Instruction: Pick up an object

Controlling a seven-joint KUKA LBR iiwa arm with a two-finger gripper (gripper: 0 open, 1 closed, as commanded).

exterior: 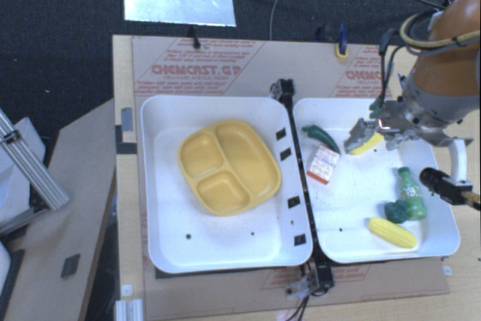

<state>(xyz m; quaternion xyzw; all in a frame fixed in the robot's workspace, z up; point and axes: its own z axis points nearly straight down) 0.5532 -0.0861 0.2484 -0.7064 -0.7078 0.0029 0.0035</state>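
Note:
The right bin (353,248) holds several small items. A dark green chili pepper (322,137) lies near its left wall, with a red and white packet (323,165) just below it. A yellow banana-like piece (367,146) lies at the bin's upper middle. My gripper (361,134) hangs right over that yellow piece, partly covering it. Whether it touches the piece is unclear. A green bottle (409,190) and a teal lump (396,211) sit at the right. A yellow corn cob (391,232) lies near the front.
The left bin (161,237) holds a yellow divided plate (229,165). A black divider with clips (294,162) separates the bins. The arm's orange band and grey wrist (443,71) loom over the right bin's back corner. A black part (443,186) juts in by the bottle.

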